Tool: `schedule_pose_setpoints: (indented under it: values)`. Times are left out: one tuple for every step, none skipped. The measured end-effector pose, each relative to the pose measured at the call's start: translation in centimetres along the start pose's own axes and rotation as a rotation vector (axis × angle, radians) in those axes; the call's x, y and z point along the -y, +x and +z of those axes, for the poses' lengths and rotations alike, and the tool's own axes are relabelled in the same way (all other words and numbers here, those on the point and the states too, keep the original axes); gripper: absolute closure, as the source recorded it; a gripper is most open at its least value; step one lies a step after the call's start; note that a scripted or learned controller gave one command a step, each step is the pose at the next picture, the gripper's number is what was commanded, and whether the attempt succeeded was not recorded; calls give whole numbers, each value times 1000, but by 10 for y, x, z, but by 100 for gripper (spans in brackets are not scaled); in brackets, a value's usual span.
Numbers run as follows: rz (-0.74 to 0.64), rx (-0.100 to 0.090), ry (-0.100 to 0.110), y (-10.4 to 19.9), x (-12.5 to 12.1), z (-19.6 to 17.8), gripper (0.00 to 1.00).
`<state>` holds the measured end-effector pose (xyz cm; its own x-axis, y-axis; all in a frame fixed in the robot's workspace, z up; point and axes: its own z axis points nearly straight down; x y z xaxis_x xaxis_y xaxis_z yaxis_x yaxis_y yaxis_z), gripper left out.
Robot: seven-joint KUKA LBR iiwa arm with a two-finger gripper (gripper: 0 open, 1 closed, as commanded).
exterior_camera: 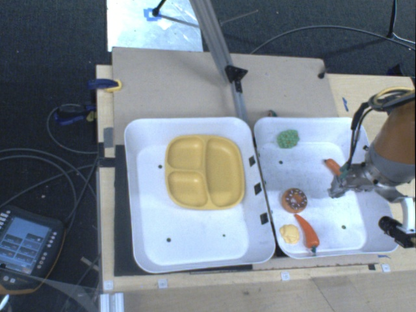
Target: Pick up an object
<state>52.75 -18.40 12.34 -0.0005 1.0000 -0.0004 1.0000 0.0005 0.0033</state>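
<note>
A robot arm is seen reaching into the right bin from the right — its claw lowered near the bin's middle.

Whether the claw is open or closed cannot be told. Just beside it an orange piece is seen; a doughnut, a carrot, a small yellow piece and a green clump are spread across the same bin. A yellow divided plate is set in the left bin on the tabletop.
</note>
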Motion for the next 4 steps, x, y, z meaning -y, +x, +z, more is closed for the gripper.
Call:
schedule_pose_setpoints:
  values:
    - [-3,1,-3,0,4,-45,100]
    - [-5,2,-4,-4,2,-89,100]
    - [-6,2,-3,-5,0,-127,100]
    - [-8,-2,1,38,2,-126,100]
